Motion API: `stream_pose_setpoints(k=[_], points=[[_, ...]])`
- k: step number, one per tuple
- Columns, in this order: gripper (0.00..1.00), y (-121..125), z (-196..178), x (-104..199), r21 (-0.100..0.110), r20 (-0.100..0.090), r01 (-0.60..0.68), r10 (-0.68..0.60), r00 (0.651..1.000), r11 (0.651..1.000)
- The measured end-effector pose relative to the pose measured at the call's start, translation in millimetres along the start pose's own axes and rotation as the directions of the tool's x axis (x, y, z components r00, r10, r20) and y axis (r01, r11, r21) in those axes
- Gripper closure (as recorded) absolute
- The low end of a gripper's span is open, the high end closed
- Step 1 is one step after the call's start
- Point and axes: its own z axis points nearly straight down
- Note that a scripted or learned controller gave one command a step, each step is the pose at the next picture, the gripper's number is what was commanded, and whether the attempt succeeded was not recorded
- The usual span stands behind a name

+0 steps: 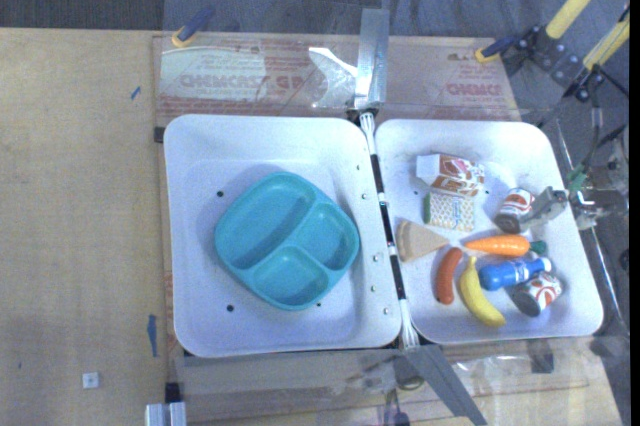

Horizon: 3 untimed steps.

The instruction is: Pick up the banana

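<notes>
A slanted view from above of two shallow white bins side by side on a bench, with everything placed here by reference to the banana.

The banana [478, 292] is yellow and gently curved. It lies flat near the front edge of the right bin [520, 152], running roughly front to back. Nothing is gripping it.

Just to the banana's left, almost touching it, lies a red sausage-shaped toy [447, 275]. Just to its right, a blue bottle [512, 271] lies on its side, with a red and white can [541, 292] right of that. Just behind the banana an orange carrot [497, 245] lies crosswise. Behind and to the left of the banana is a pale tan wedge [421, 240]. Farther behind stands a small printed carton [450, 190], and behind and to the right a second red and white can [514, 207].

My gripper [556, 201] is the grey metal shape behind and to the right of the banana, near that second can. It is well apart from the banana. I cannot tell whether it is spread or pressed together; the shape is too small and blurred.

Far to the banana's left, the left bin [185, 214] holds a teal divided plate [287, 239].
</notes>
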Motion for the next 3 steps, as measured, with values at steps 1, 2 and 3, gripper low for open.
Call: stream_pose_setpoints(k=[1,2,3], points=[[0.0,-21,139,59,-0.012,0.002,-0.052,0.052,0.999,0.999],[1.0,-20,129,58,-0.016,0.002,-0.056,0.057,0.998,0.998],[1.0,8,43,114,-0.002,0.001,0.019,-0.019,1.0,1.0]])
